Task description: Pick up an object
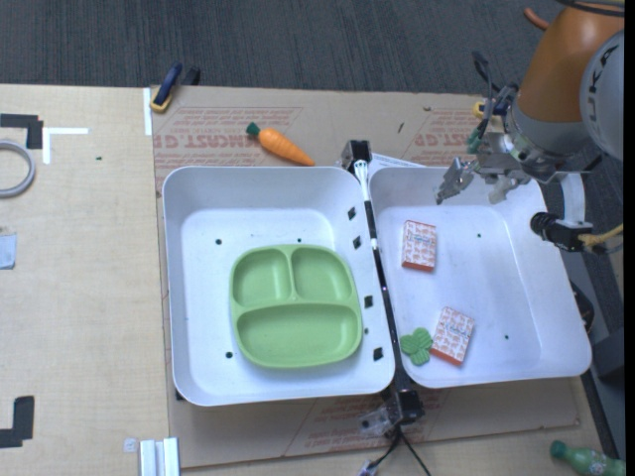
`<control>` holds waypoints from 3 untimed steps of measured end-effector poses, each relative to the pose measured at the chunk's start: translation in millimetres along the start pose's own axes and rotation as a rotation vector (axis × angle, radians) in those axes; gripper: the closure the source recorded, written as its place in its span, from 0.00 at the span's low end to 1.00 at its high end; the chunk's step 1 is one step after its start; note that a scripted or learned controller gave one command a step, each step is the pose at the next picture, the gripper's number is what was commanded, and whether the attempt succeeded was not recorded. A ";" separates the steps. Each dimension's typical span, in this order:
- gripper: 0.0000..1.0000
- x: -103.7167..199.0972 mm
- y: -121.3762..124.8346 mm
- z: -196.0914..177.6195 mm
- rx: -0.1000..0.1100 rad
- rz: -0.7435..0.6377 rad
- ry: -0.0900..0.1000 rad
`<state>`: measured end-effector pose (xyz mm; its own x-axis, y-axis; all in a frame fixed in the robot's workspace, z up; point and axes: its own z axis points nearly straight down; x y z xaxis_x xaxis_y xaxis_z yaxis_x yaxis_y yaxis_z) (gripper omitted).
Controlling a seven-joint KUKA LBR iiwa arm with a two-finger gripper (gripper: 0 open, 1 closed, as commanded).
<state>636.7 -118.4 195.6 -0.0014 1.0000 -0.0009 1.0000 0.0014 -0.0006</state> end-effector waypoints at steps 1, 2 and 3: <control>0.00 26.2 -28.2 103.4 0.001 0.107 0.001; 1.00 25.5 -27.9 93.7 0.000 0.109 0.000; 1.00 9.6 -55.2 -73.9 -0.002 -0.082 -0.001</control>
